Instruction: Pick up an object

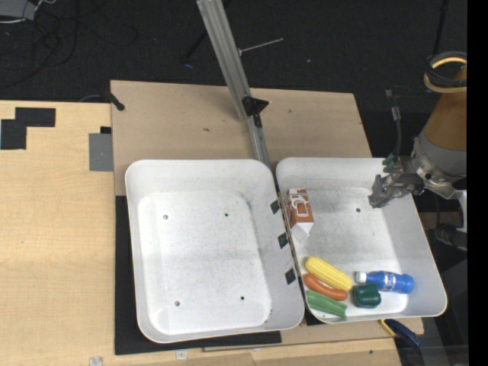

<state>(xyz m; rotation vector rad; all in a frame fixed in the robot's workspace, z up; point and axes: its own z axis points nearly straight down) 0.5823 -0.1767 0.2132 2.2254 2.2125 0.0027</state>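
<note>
— Where's the arm?
— It reaches in from the right, and the gripper (379,194) hangs over the right bin's (427,239) upper right part. I cannot tell its state.
— What's in that bin?
— A carton (300,207) against the left wall; along the near edge a corn cob (329,272), a carrot (324,286), a green pepper (326,304), a bottle (388,281) and a dark green block (367,296).
— The left bin (200,242)?
— White, speckled.

Toys (347,284) in right bin (404,227)
</note>
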